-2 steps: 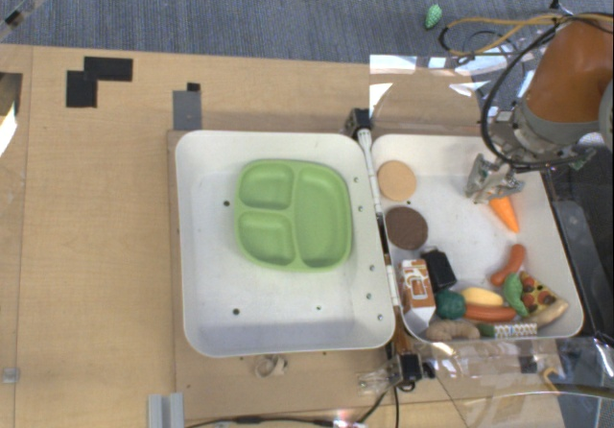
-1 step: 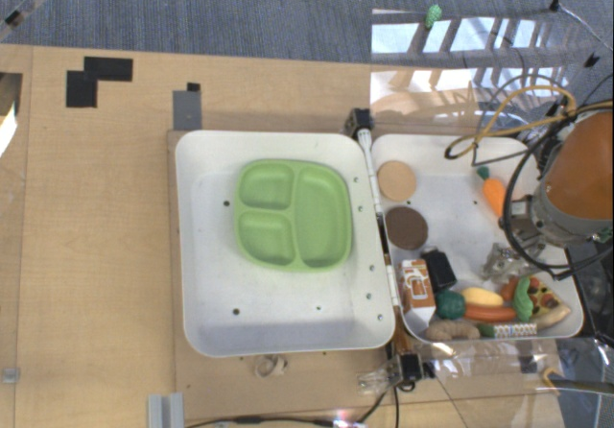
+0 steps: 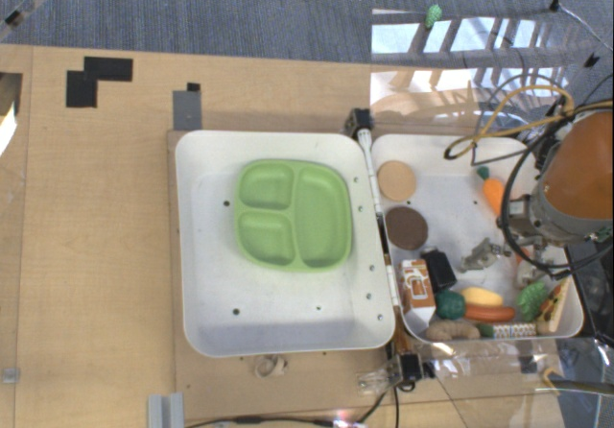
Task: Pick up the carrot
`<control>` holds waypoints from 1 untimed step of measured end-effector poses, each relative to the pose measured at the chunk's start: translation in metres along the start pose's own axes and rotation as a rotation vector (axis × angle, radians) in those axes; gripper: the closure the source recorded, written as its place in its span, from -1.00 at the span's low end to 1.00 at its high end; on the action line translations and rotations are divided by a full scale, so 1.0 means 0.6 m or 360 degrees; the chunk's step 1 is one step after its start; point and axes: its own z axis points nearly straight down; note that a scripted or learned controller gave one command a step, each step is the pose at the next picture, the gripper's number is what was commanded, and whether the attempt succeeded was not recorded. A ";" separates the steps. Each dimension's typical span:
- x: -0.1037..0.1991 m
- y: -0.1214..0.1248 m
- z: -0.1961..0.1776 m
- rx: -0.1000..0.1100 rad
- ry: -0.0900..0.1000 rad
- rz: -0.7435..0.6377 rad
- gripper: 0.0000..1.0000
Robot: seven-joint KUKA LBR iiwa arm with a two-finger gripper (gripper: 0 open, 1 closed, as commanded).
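Observation:
The carrot (image 3: 493,195), orange with a small green top, lies near the right bin's (image 3: 446,172) far right side, partly behind the arm's black cables. My gripper (image 3: 483,256) hangs over the bin floor a little nearer the camera than the carrot and apart from it. It is open, with nothing between its fingers. The grey arm with its orange band (image 3: 580,167) comes in from the right and covers the bin's right edge.
The right bin also holds a tan disc (image 3: 396,180), a brown disc (image 3: 406,226), a black block (image 3: 440,270), a small box (image 3: 415,284) and several toy foods along the near wall (image 3: 484,306). A green divided plate (image 3: 293,213) sits in the left bin (image 3: 206,311).

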 end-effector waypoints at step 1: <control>-0.013 -0.074 0.002 0.0000 0.0001 0.0428 -1.00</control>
